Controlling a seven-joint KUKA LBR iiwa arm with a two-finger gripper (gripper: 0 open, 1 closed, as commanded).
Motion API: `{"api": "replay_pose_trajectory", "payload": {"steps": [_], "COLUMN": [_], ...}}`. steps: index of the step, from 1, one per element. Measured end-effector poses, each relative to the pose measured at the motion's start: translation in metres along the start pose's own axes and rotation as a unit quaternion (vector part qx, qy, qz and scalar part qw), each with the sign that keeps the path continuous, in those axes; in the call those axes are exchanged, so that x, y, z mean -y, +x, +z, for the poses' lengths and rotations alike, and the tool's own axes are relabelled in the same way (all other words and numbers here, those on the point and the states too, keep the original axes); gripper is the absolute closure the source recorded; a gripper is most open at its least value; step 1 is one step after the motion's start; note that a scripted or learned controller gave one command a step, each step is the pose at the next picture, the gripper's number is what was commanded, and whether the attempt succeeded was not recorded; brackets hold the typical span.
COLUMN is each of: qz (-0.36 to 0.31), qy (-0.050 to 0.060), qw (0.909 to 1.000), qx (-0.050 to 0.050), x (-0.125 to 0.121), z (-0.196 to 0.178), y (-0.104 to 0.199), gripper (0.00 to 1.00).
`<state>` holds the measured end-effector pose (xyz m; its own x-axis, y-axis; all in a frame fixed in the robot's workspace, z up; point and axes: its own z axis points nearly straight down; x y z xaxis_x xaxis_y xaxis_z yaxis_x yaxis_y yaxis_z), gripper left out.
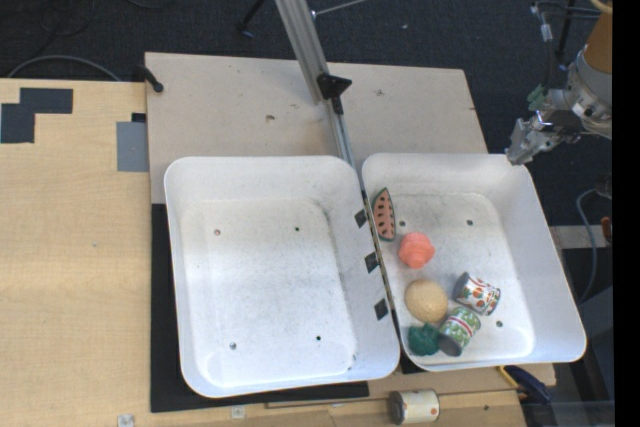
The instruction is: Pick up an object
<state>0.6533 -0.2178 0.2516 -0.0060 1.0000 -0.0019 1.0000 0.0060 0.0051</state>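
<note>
The right bin (520,215) holds a watermelon-slice toy (383,214) against its left wall, a pink ball (417,249), a tan ball (426,300), two small cans (477,293) and a green toy (424,341), crowded together. The gripper (522,143) hangs over the bin's far right corner.

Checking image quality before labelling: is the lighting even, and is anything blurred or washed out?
Camera view: even, soft light with faint shadows; the right bin rim looks slightly washed out; the small cans are soft; the gripper at the right is small and indistinct.
</note>
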Motion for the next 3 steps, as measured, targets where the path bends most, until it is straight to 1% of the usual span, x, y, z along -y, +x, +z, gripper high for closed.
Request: {"api": "replay_pose_trajectory", "payload": {"steps": [1, 2, 3], "qz": [0.001, 0.000, 0.001], "qy": [0.003, 0.004, 0.005], "qw": [1.0000, 1.0000, 1.0000], "qx": [-0.002, -0.002, -0.002], "x": [0.008, 0.008, 0.011], "z": [-0.006, -0.005, -0.009], "y": [0.056, 0.118, 0.167], "gripper": [1.00, 1.00, 1.00]}}
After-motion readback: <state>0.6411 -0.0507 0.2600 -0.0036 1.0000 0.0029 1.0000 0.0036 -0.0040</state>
